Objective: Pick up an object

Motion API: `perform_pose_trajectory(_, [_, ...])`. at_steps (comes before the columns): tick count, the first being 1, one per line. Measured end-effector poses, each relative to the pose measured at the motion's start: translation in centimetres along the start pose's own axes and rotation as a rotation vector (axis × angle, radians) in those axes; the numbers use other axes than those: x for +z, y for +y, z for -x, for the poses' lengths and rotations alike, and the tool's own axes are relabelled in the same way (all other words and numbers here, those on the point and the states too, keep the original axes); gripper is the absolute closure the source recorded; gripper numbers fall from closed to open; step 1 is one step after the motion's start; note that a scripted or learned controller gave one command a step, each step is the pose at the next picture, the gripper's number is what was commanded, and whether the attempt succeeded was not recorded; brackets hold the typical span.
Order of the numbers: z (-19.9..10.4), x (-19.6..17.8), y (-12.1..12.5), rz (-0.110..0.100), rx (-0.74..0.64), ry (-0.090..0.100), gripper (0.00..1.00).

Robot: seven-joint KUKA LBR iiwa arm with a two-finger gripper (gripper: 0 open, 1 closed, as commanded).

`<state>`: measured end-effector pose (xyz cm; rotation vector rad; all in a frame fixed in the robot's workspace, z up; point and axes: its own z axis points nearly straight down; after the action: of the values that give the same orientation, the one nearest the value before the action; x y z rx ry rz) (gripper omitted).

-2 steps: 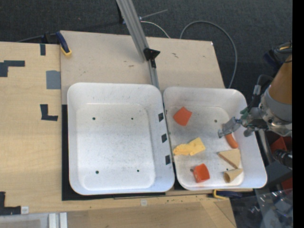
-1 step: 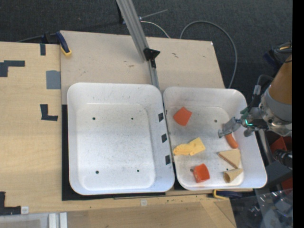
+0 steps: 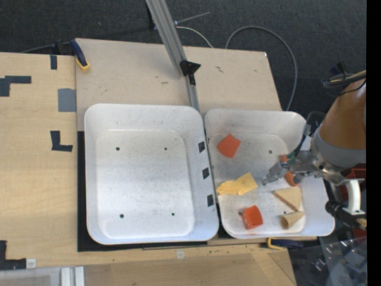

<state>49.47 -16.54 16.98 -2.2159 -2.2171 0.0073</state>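
- Objects lie in the right bin (image 3: pixel 250 119): orange cube (image 3: pixel 228 145), yellow piece (image 3: pixel 237 186), red cylinder (image 3: pixel 252 217), tan wedge (image 3: pixel 289 197), tan cone (image 3: pixel 292 220).
- End effector (image 3: pixel 277 173) sits low near that bin's right edge; its fingers' state cannot be told.

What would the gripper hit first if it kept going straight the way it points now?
Probably the yellow piece. The gripper reaches in from the right bin's right side, pointing left and slightly toward the view's bottom. Height is unclear in this view, so it might pass above it or meet the bin floor first.
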Motion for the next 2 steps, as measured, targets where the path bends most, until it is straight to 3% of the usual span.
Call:
perform_pose_trajectory(1, [-0.6,5.0,-0.9,0.0,0.0,0.0,0.0])
perform_pose_trajectory(2, [-0.3,7.7,-0.6,0.021,0.002,-0.012,0.0])
